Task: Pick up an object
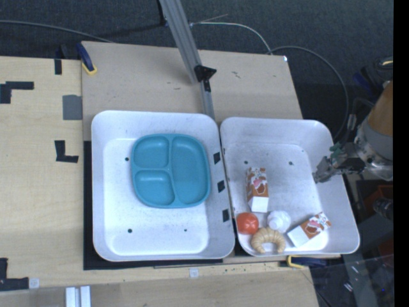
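Robotics lab: taped wooden bench (38, 171), twin white bins (102, 190), loose cables (255, 37).

fixed overhead camera, slanted down over both bins (96, 190)

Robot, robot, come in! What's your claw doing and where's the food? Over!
Gripper at right bin's right wall, holding nothing seen. Food clustered at near edge: croissant, tomato, two packets. Nothing blocking them.

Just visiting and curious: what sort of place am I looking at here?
Probably a robotics test lab, not a kitchen. A plywood bench bears two white bins, one with a blue divided plate, one with toy food such as a croissant, and the end effector hangs at the bin's edge.
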Tool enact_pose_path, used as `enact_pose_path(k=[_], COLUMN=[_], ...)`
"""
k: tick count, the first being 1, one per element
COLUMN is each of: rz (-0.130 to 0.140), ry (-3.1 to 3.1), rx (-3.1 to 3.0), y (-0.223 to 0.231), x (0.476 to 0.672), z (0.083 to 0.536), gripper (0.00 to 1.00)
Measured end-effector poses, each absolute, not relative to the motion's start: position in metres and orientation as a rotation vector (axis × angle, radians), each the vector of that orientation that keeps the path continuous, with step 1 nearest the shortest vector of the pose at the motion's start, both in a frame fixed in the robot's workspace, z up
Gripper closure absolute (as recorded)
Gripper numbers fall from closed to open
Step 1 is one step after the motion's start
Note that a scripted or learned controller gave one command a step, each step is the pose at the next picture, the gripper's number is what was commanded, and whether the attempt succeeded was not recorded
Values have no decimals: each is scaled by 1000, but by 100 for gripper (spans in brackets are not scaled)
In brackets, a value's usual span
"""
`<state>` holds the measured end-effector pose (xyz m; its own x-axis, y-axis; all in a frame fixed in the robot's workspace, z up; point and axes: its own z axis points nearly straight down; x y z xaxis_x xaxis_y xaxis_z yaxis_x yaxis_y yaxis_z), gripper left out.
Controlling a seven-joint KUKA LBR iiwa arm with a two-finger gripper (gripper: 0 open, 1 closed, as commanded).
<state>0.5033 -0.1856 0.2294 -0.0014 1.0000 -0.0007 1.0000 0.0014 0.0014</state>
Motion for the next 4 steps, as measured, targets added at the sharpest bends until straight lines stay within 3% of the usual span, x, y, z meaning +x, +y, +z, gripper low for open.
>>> enact_pose_path(k=[1,3,4], rz=[2,1,0], ry=[2232,2232,2231], rx=[2214,2214,2214], y=[-126,-17,37], x=[527,550,575], z=[230,229,219], gripper=[100,100,100])
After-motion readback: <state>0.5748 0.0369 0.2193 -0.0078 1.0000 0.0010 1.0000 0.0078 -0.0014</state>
